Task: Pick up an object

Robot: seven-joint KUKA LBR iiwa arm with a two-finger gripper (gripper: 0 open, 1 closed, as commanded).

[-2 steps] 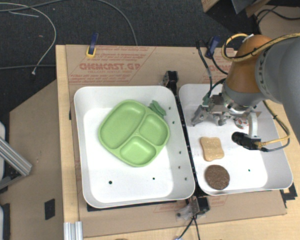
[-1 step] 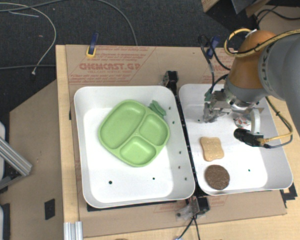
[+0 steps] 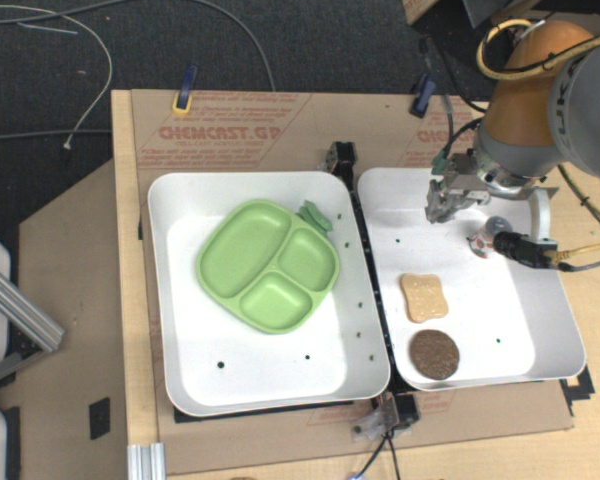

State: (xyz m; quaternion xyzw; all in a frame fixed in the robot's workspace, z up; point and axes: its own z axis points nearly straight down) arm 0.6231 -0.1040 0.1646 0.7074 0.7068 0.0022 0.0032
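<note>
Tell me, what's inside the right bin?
In the right bin: a tan bread slice and a brown patty. The gripper hangs over its far end, covering the floor beneath.

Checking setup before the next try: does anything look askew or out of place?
Only small things: the green tray sits turned at an angle in the left bin, with a dark green scrap at its upper edge. Nothing looks spilled or broken.
</note>
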